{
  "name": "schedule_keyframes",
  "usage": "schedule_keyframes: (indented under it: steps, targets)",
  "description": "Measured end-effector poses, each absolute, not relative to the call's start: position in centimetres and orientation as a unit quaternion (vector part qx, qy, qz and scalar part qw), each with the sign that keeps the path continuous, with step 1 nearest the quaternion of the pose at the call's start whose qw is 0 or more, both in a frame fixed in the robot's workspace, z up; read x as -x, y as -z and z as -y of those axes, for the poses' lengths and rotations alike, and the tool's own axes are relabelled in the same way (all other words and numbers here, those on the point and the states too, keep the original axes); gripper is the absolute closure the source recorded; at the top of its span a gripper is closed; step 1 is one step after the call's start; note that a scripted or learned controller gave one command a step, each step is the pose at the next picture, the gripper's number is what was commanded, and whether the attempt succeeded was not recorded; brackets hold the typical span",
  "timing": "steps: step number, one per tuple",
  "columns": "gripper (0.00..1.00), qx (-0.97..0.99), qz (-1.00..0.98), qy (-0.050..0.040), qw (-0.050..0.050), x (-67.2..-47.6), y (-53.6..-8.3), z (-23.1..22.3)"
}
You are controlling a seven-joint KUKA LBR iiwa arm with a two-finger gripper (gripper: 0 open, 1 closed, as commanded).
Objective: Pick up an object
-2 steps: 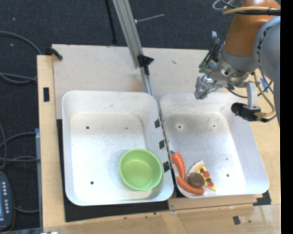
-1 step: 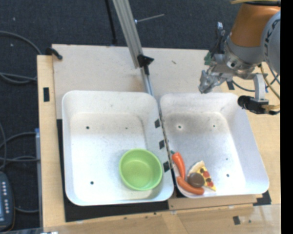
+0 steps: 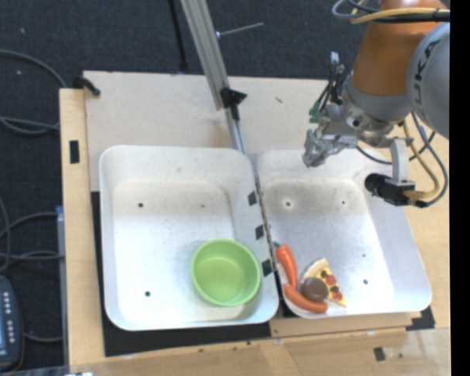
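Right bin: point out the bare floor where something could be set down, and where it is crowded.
The right bin has bare floor across its far and middle stretch, below the gripper. Its near left corner is crowded: carrot, sausage and pizza slice lie clustered by the divider.

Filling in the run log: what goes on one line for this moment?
gripper: over right bin far rim, holds nothing | green bowl: left bin | carrot, pizza slice: right bin near-left corner

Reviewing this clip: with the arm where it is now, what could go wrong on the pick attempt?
The claw hangs over the right bin's far rim, well away from the toy food pile.
That pile is jammed into the near corner against the wall, so fingers may hit the rim.
The carrot and the other pieces touch, so a grasp might drag neighbours or slip.
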State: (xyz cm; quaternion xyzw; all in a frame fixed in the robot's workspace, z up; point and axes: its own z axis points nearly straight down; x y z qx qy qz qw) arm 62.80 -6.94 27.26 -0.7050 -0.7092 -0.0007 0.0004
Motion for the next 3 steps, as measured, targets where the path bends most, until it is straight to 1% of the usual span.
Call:
schedule_keyframes:
  steps: [1,2,3]
  targets:
    - [1.00,0.704,0.710,0.0009,0.001,-60.3,-27.5,2.1]
    - [1.00,0.705,0.710,0.0005,0.001,-57.3,-27.3,-2.6]
    - [1.00,0.706,0.709,-0.0009,0.001,-54.2,-25.0,-5.9]
